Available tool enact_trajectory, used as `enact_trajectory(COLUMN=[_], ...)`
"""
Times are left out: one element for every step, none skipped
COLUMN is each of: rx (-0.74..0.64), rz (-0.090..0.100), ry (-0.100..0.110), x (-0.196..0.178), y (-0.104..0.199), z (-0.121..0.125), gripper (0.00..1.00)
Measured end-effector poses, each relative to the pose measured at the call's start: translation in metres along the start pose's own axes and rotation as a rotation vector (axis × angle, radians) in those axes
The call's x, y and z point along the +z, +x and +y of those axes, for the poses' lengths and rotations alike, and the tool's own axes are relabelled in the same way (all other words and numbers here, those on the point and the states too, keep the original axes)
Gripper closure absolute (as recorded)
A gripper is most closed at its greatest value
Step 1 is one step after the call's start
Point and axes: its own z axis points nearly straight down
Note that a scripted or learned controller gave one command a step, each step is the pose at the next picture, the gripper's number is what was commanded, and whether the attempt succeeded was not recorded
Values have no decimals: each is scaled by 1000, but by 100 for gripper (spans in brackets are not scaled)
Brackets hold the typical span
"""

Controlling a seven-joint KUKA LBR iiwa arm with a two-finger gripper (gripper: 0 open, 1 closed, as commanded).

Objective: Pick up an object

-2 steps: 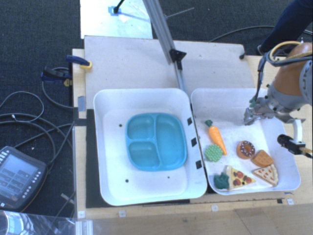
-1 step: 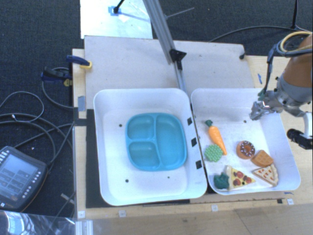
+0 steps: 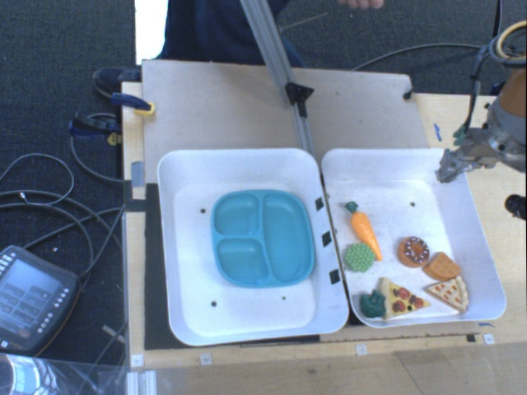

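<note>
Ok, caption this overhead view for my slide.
Gripper above right bin of toy food; blue plate in left bin.

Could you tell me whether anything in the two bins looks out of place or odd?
Nothing stands out. The blue divided plate lies flat in the left bin. The toy foods, including the carrot and donut, sit loosely grouped in the right bin, none spilled outside.

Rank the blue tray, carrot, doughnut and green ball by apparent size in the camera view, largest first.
1. Blue tray, by far the largest.
2. Carrot, the longest of the small items.
3. Doughnut and green ball: these look about alike, so I won't rank them.
</note>
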Motion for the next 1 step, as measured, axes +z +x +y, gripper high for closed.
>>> enact_trajectory(rx=[-2], rz=[1], ry=[4], x=[-24], y=[0], z=[2], gripper=[100])
